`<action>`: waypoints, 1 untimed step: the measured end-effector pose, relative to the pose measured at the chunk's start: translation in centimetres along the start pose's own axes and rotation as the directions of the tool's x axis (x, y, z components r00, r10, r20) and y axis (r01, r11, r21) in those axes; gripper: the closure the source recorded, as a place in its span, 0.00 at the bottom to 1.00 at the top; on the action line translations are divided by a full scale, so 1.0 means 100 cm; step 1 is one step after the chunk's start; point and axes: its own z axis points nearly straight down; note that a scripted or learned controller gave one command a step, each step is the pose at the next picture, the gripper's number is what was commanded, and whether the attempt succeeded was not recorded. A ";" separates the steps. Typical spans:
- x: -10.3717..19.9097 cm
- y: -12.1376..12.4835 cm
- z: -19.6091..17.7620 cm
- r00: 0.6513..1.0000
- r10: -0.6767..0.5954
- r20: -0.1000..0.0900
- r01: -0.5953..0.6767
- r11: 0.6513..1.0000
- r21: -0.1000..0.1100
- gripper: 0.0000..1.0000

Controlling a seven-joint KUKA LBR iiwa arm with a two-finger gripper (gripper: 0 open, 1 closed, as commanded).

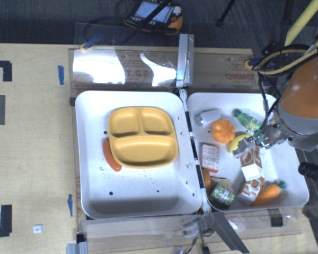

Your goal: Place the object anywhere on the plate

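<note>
A yellow plate [143,136] with three compartments lies in the left bin [90,157], and nothing rests on it. An orange-red sausage [111,155] lies on the bin floor against the plate's left edge. My gripper [258,139] hangs low over the right bin [291,168], reaching in from the right. It sits just right of a yellow toy fruit [237,144] and above a brown-and-white carton [251,167]. The wrist hides what lies under the gripper's tip.
The right bin holds several toy foods: an orange fruit [223,131], a green bottle [247,119], a red-and-white packet [210,157], a green can [222,193], a carrot [269,192] and a second carton [250,190]. A metal divider [191,142] separates the bins.
</note>
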 end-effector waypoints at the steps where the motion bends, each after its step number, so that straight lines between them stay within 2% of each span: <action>1: 0.065 0.105 0.019 0.999 0.039 0.001 -0.039 0.999 -0.002 1.00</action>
